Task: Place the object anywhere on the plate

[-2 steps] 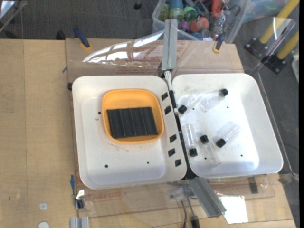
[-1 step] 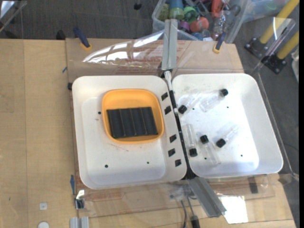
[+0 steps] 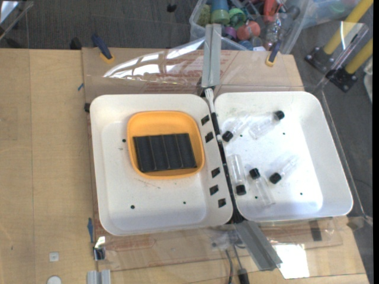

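An orange, rounded-square plate (image 3: 163, 119) sits in the left white bin (image 3: 118, 209), a little left of the bin's centre. A black, ribbed rectangular object (image 3: 164, 151) lies flat on the plate and covers most of its floor. In the right white bin (image 3: 323, 158) lie several clear plastic vials with black caps, among them one near the back (image 3: 263, 124), one by the divider (image 3: 235, 167) and one toward the middle (image 3: 285, 168).
A raised divider with black clips (image 3: 214, 155) runs between the two bins. Behind the bins stands a clear tub of coloured toys (image 3: 249, 10). Yellow-and-black stand parts (image 3: 346, 34) are at the far right. Bare wooden bench (image 3: 41, 158) lies to the left.
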Available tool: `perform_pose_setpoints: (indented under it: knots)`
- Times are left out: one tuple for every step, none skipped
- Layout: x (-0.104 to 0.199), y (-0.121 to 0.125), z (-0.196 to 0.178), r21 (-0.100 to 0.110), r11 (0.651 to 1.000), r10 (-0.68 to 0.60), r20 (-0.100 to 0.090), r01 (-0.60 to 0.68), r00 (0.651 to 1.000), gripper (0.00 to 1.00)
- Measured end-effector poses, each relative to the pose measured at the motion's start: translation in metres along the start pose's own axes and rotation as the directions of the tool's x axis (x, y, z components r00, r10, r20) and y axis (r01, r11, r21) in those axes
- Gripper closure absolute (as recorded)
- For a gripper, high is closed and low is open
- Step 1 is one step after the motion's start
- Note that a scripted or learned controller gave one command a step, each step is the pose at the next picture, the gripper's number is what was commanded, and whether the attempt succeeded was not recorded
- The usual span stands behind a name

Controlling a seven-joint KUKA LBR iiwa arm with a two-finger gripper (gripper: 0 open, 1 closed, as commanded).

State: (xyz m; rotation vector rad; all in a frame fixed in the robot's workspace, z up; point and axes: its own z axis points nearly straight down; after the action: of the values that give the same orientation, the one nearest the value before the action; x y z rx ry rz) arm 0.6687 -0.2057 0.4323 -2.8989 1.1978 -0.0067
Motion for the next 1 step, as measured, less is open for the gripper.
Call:
perform_pose_setpoints:
  knots:
    - [0.0055,0.006,-0.0025,0.0,0.975,-0.22,0.002,0.22,0.975,1.0]
